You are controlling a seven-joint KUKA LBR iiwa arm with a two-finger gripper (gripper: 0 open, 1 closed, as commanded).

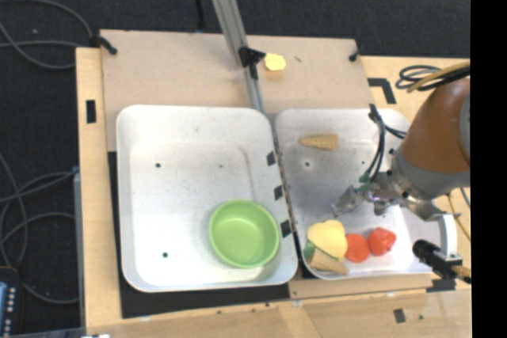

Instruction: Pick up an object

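In the camera view you see the arm (440, 142) reaching in from the right, over the right bin (317, 131). Its gripper (352, 200) hangs low above the middle of this bin — the picture is too blurred there, so you cannot tell how it is set, and nothing is visibly held.

Just below it, near the front wall, a yellow object (328, 237) touches a red object (357, 248); a second red object (383, 241) is beside. A tan cone (318, 142) lies apart, near the back. In the left bin (158, 154) a green bowl (244, 233) stands upright at the front right corner.
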